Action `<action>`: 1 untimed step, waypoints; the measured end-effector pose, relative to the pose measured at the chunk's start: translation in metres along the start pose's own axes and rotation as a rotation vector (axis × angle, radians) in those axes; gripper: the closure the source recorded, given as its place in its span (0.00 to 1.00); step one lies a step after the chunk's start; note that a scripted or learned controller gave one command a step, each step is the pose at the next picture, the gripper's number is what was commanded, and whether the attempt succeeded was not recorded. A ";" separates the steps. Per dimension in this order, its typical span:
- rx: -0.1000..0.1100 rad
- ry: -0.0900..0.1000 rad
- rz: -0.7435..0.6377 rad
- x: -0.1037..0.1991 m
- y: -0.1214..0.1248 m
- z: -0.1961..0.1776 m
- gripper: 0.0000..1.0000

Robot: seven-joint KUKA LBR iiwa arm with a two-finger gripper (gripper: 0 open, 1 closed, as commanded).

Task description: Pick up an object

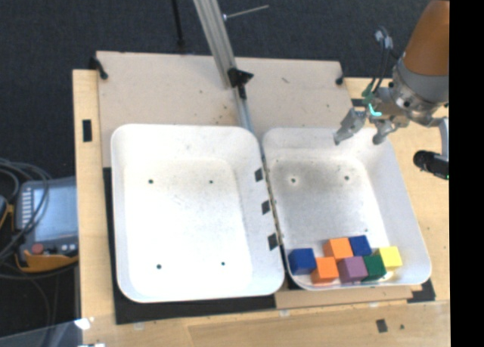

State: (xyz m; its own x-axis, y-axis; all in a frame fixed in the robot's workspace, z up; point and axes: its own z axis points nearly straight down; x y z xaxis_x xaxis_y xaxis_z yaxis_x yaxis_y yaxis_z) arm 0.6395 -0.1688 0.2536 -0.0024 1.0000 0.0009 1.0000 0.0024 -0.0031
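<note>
No writing is legible anywhere. Seven blocks, two blue [302, 259], two orange [339, 247], one purple [352, 267], one green [373, 265] and one yellow [390, 256], cluster in the right bin's [318, 187] near corner. The gripper [364, 129] hangs over that bin's far edge, fingers seemingly spread, grasping nothing.

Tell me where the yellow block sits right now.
The yellow block lies in the right bin, at its near right corner, at the right end of the block cluster, beside the green block.
</note>
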 end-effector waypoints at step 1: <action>-0.003 -0.003 -0.002 -0.001 0.001 -0.003 0.00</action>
State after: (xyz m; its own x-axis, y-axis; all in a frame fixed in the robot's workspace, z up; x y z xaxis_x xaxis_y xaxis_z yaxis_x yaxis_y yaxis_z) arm 0.6401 -0.1695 0.2562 -0.0041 1.0000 -0.0021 1.0000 0.0041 0.0004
